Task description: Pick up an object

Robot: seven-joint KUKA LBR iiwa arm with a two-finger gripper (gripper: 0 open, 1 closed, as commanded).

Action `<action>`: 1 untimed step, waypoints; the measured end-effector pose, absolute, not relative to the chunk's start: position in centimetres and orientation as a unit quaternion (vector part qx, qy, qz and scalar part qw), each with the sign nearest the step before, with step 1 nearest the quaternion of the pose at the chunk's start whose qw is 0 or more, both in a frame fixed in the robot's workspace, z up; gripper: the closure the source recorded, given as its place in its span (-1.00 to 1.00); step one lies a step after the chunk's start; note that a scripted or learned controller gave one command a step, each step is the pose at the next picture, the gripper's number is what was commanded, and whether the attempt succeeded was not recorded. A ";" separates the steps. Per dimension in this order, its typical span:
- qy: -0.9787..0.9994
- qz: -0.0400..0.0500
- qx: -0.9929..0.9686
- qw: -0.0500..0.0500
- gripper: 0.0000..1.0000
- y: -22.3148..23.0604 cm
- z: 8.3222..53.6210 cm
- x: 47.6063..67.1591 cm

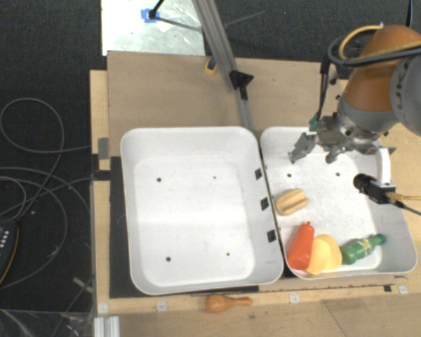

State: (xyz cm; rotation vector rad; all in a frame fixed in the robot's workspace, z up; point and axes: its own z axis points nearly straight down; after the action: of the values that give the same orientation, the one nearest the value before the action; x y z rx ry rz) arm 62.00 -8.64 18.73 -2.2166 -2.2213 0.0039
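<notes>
You see the gripper (314,151) above the right bin (400,248), fingers spread, probably pinching nothing. The bun (291,201) lies apart, nearer the camera.

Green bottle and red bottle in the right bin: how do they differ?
The green bottle is smaller and lies nearly crosswise by the right bin's near right corner; the red bottle is fatter and lies more lengthwise, cap pointing away, left of the yellow piece. Both lie flat, flanking that yellow piece.
</notes>
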 end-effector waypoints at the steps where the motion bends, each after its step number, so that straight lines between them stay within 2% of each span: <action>1: -0.708 0.001 -0.707 0.001 -1.00 -8.4 14.5 62.0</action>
State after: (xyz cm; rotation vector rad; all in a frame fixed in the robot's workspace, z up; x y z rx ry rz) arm 62.02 -8.39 14.52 -2.2184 -2.2210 0.0033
